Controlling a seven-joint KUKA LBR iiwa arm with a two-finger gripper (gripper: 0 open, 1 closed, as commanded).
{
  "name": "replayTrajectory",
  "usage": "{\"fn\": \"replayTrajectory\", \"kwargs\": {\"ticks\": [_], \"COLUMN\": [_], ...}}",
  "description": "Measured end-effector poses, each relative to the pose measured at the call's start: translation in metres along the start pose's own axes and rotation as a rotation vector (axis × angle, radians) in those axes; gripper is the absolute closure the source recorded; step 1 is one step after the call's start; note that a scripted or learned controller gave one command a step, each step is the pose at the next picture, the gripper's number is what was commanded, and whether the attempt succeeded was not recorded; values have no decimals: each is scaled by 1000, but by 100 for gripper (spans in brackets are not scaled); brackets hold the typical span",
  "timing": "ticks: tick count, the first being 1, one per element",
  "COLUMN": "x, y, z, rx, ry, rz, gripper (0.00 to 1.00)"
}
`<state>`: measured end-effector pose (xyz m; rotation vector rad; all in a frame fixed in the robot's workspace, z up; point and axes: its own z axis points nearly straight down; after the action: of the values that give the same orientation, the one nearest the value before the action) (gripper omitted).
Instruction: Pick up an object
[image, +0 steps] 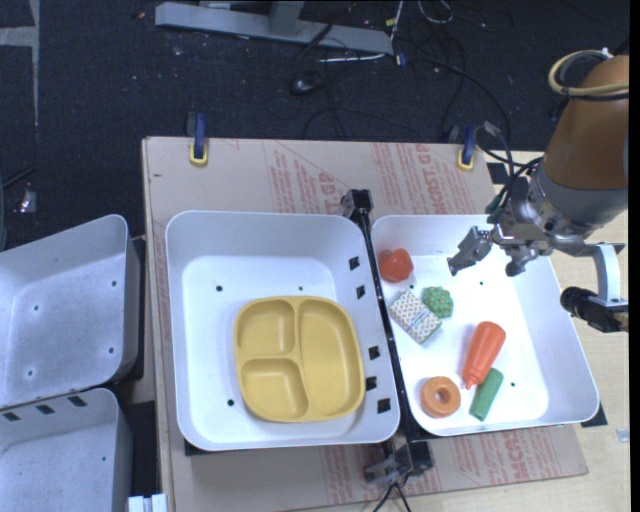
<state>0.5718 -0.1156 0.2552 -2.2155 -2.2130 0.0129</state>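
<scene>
The right bin (560, 330) holds a red tomato-like ball (396, 264), a green broccoli piece (437, 300), a checkered white box (414, 316), an orange carrot (483, 351) with a green stub (485, 394), and an orange ring (440, 396). My gripper (493, 254) hangs above the back of this bin, right of the red ball, its two dark fingers spread apart with nothing between them.
The left bin (200, 300) holds a yellow divided plate (298, 358). A black divider (375, 300) runs between the bins. Spare white bins (60, 300) lie off the bench at the left. Clamps and cables sit behind the bench.
</scene>
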Motion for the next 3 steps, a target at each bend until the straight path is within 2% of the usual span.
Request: {"fn": "replayTrajectory", "kwargs": {"ticks": [1,2,3], "x": [0,-2,-6], "y": [2,-3,2], "z": [-7,38,100], "rx": [-12,-8,-7], "ry": [-2,-1,-1], "rz": [-2,0,0], "gripper": [0,0,0]}}
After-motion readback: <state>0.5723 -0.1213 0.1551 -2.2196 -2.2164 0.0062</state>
